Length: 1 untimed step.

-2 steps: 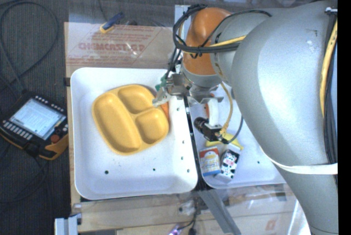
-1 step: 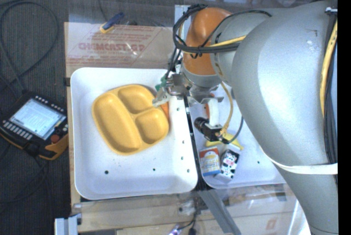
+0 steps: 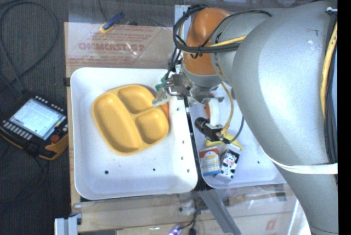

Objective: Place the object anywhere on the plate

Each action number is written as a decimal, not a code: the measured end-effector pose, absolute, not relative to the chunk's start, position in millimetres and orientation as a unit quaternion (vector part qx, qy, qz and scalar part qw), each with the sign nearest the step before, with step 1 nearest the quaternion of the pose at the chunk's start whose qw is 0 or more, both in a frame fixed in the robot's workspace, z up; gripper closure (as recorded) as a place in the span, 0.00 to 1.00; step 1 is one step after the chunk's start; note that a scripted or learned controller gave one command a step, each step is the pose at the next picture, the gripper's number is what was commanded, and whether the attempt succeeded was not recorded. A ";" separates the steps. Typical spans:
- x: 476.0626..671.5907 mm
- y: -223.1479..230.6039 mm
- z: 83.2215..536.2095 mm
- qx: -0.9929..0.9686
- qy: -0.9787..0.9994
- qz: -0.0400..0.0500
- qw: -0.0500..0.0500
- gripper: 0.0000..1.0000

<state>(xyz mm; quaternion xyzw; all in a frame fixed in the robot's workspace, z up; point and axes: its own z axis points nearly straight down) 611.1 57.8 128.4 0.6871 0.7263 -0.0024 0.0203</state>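
Arm [image 3: 274, 64] over plate [image 3: 130, 118] rt edge; left bin [image 3: 88, 173] rim open.

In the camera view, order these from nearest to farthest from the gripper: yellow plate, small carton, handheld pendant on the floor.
Measured from the gripper:
1. Yellow plate, just left of it, in the left bin.
2. Small carton, below and right, in the right bin.
3. Handheld pendant, far left, on the floor.
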 end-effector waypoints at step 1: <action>611.0 57.8 128.4 0.687 0.726 -0.002 0.020 0.00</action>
